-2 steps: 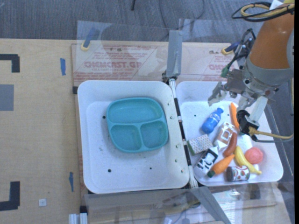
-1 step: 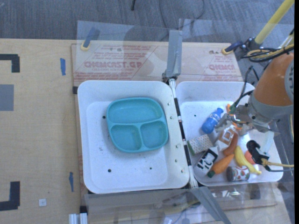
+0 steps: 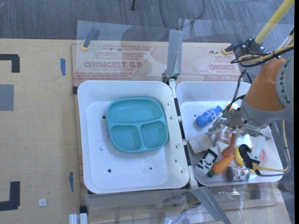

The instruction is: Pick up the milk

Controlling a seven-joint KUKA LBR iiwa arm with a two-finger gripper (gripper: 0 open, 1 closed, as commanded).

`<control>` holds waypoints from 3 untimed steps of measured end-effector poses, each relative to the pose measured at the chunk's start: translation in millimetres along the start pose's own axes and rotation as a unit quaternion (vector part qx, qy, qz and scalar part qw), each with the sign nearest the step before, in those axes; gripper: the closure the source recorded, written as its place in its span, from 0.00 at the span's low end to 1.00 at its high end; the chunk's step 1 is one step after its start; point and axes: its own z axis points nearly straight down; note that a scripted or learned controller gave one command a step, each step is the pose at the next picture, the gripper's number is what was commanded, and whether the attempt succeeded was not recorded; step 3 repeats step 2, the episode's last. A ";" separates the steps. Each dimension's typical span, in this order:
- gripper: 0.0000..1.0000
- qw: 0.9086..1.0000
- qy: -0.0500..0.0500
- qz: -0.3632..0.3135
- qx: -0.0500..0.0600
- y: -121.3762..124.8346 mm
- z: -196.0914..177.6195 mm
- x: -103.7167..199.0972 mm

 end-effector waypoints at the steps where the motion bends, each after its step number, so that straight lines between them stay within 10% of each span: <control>1: 1.00 1.000 0.000 0.002 -0.002 1.2 -10.8 -0.9; 2: 1.00 0.990 0.001 -0.138 0.003 -13.7 -96.2 59.9; 3: 1.00 0.990 0.001 -0.138 0.003 -13.7 -96.2 59.9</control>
